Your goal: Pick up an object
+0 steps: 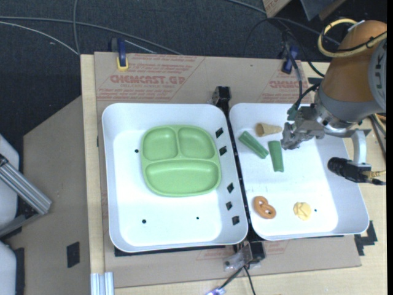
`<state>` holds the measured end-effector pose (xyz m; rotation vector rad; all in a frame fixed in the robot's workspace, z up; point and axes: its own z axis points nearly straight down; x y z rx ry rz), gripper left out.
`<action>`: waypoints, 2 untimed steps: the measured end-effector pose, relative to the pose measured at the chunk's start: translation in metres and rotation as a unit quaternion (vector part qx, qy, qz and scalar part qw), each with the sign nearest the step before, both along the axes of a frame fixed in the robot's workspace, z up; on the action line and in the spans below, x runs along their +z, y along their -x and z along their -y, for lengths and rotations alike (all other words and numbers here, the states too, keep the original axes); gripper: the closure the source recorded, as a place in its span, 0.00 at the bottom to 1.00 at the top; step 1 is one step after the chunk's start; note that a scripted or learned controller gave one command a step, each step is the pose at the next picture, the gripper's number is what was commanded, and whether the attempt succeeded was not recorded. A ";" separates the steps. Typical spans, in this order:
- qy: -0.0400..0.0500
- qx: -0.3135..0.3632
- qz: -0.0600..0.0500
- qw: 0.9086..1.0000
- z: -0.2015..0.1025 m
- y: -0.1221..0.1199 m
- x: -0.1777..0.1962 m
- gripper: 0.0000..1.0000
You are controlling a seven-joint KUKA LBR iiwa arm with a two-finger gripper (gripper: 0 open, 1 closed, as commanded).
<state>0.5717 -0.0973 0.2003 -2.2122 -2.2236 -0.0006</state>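
My gripper (pixel 290 140) hangs low over the right bin (pixel 325 189), near its back middle. Just left of it lies a green stick (pixel 276 155), pointing toward the front, and the fingertips are close to its upper end. A second green stick (pixel 252 144) lies slanted further left. A small tan cone-shaped piece (pixel 267 129) rests behind them near the bin's back wall. At the front of the right bin sit an orange pretzel (pixel 264 207) and a pale yellow lump (pixel 301 210). Nothing shows between the fingers.
The left bin (pixel 123 183) holds a green divided plate (pixel 180 160) with three compartments. A black divider with clips runs between the two bins (pixel 232 165). The arm's grey and orange body fills the upper right.
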 end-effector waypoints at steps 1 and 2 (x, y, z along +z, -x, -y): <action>0.000 0.000 0.001 1.000 -0.045 0.015 0.012 1.00; 0.000 0.001 0.001 1.000 -0.106 0.023 0.023 1.00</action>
